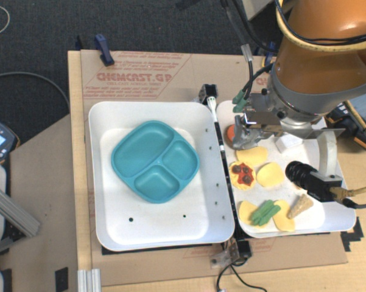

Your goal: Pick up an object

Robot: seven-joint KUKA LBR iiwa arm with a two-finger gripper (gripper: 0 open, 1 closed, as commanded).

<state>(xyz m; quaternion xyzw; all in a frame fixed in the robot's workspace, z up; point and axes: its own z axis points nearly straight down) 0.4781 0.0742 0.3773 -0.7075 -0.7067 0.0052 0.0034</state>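
Landmark: the end effector (246, 134), low over the far-left corner of the right bin (330, 222), beside the wall shared with the left bin (103, 163).

End effector state: I cannot tell whether it is wide or narrow, as the wrist above hides its tip. Nothing can be seen held in it.

Nearest candidate: a small orange-red piece (230, 134), right against the end effector on the side towards the shared wall. It is partly hidden, so I cannot tell whether they touch.

Next candidate: a yellow slice (251, 156), just beside the end effector towards the view's lower edge. Its long axis runs across the view, roughly square to the shared wall.

Further candidates: a round piece with red and dark topping (243, 174) and a yellow disc (270, 174) lie beyond the slice from the end effector. Green beans (266, 212) and a tan wedge (301, 206) lie well apart from it, near the bin's near rim.

Other bin: a blue plate (155, 160) sits well apart from the end effector, across the shared wall.

Deciding relation: the orange-red piece is offset sideways from the end effector rather than under it. The grasp probably needs a small shift towards the shared wall, and that wall leaves little room.

Arm: only one, and it is already over the toy food.
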